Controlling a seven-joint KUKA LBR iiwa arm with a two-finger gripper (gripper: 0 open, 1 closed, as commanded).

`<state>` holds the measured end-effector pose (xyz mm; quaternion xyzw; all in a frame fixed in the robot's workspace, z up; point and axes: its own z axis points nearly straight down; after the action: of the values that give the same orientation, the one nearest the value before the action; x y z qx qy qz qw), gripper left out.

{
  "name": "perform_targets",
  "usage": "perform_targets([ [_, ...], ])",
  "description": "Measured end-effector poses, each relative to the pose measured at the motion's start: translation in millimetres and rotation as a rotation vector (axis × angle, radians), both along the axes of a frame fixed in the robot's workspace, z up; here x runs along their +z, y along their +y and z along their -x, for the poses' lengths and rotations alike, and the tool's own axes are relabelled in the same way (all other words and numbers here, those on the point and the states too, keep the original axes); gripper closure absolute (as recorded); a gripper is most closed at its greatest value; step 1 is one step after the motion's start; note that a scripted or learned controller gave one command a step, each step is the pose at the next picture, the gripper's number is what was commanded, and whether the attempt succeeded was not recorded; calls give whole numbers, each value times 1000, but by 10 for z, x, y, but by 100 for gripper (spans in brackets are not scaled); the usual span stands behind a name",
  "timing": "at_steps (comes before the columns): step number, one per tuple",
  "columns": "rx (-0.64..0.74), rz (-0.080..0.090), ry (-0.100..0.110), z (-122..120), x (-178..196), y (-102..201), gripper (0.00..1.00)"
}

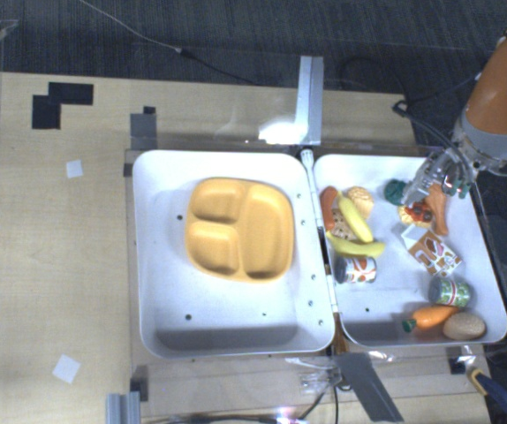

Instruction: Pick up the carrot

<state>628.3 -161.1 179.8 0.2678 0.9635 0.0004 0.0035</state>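
Note:
The carrot (432, 316), orange with a green stub at its left end, lies flat near the front right corner of the right bin (386, 329). It sits between a green can (450, 291) and a tan potato (464, 326). My gripper (437, 181) hangs over the back right part of the same bin, well behind the carrot. Directly beneath it are a brown-orange elongated item (437, 212) and a small red and yellow toy (417, 212). Nothing visibly hangs from the gripper.
The right bin also holds a red sausage (328, 206), a banana (356, 230), a bread roll (359, 199), a small can (359, 270), a dark green item (396, 190) and a patterned packet (434, 253). A yellow divided plate (240, 228) lies in the left bin (161, 263).

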Motion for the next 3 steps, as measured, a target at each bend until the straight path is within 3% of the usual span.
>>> perform_targets([
  [1,199,1,2,910,-564,-77,100],
  [2,352,1,-1,971,-748,388,100],
  [3,377,7,-4,737,-611,-429,100],
])
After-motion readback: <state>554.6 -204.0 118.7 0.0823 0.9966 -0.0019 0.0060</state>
